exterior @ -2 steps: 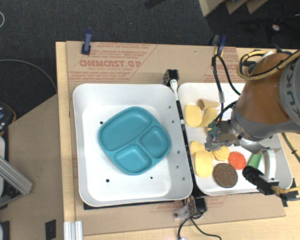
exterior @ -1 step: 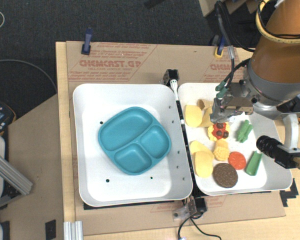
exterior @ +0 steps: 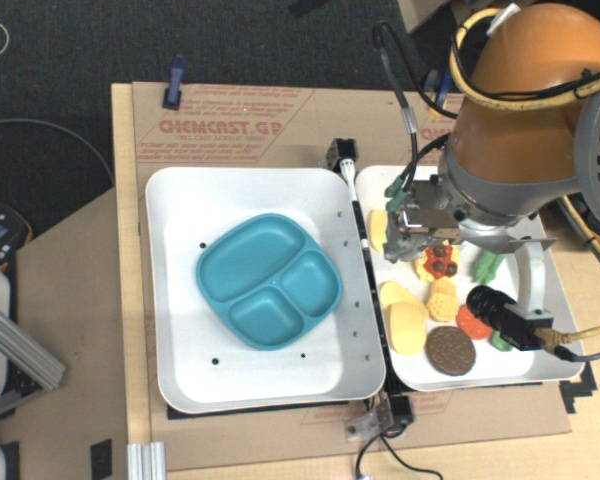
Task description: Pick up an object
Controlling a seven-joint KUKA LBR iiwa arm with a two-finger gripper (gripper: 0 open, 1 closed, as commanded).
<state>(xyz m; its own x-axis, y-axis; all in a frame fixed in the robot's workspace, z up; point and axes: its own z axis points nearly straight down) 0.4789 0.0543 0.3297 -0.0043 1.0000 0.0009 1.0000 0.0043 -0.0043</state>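
Right bin (exterior: 510, 370), near edge: brown disc (exterior: 449, 350), flat, lying free. We take it as our reference.

Just left of the disc are two yellow lumps (exterior: 405, 323). Just behind it are a knobbly corn-like piece (exterior: 442, 301) and an orange-red piece (exterior: 470, 320). Farther behind the disc are a red berry cluster (exterior: 440, 260) and a green piece (exterior: 485, 265).

All look like toy food. We judge them light, rigid, smooth plastic, not fragile, and likely to skid if pinched off-centre. The disc offers little height, so we would take it across its edge, or prefer a yellow lump across its narrow width.

The gripper (exterior: 415, 238) hangs low behind the disc, close above the berry cluster. We cannot tell whether it is released or clenched, and we see nothing held.

Left of the disc, past the adjoining rims, the left bin (exterior: 180, 268) holds one blue divided plate (exterior: 268, 280) with three compartments, all bare.
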